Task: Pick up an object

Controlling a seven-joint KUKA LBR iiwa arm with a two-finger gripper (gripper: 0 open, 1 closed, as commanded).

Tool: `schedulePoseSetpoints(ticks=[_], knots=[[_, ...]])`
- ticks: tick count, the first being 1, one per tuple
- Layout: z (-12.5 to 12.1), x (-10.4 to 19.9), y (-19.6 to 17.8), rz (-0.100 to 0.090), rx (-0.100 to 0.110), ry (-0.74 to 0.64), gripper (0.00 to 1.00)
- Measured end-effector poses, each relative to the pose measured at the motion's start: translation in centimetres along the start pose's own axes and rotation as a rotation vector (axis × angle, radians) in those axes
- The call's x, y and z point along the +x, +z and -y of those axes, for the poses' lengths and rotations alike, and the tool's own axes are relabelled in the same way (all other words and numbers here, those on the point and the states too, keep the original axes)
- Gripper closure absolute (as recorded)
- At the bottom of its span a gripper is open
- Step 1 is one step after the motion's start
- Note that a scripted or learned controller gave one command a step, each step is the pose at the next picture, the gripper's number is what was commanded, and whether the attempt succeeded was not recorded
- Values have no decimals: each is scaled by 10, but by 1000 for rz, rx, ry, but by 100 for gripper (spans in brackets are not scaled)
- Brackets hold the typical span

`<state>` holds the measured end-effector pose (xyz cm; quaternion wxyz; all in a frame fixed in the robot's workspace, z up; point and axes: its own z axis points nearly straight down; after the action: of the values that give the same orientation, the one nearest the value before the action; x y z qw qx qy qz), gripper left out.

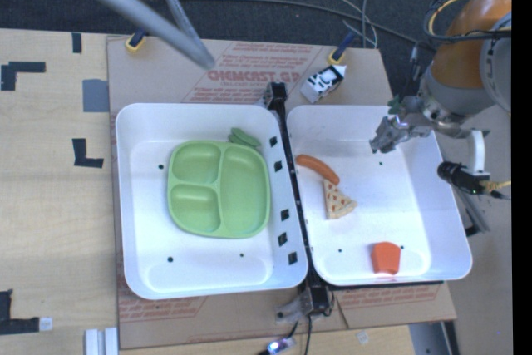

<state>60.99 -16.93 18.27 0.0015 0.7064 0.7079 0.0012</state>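
A: Two bins on the bench, side by side, touching along a black divider. Left bin [133, 204]: contents?

B: Item one, a green compartment plate [219, 187], three sections, lying flat near the middle of the bin. Item two, a small dark-green piece [243, 137] touching the plate's far rim; too small to identify.

A: Right bin [440, 212]?

B: Three items. An orange sausage-shaped piece [318, 168] near the divider, lying at a slant. Just beside it on the near side, a toy pizza slice [337, 200], tan with red spots. Well apart from both, an orange block [386, 257] near the bin's front wall.

A: Arm?

B: Grey, orange band above the wrist, entering from the right. The gripper [384, 137] sits over the far right part of the right bin, near its back wall, pointing down and to the left.

A: Fingers? Anything held?

B: Cannot tell how far apart they are; the tip is small and dark against the bin. All three right-bin items rest on the bin floor, apart from the gripper.
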Motion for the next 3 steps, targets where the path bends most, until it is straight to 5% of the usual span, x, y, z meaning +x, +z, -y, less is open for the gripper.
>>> schedulePoseSetpoints(ticks=[1,3], knots=[[-3,1,-43,0,0,0,100],[-21,108,-53,-2,5,-5,100]])
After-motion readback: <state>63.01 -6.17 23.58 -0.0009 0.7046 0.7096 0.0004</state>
